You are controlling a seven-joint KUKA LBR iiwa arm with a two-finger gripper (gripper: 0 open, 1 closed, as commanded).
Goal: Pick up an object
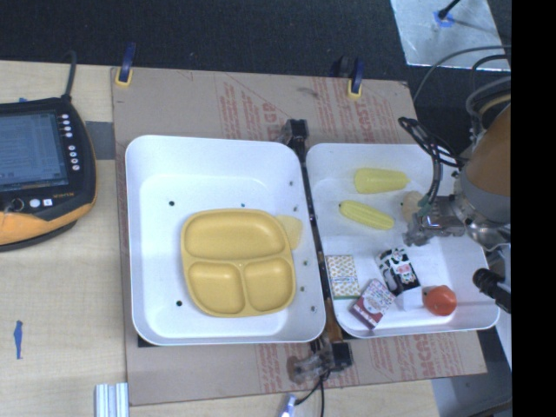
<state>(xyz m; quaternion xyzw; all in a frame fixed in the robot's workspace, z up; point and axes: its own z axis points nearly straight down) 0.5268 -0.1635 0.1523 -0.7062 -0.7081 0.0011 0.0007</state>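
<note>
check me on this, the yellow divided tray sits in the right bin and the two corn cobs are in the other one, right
Not quite: the camera view shows the yellow divided tray in the left bin. The two corn cobs are in the other one, the right bin.

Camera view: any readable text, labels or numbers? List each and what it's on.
None can be read.
Cardboard sheet: faint red printed lettering, too blurred.
Teach pendant: screen lines, too small.
Small cartons in the right bin: printed patterns, illegible.
Black-and-white carton: illegible.
</note>
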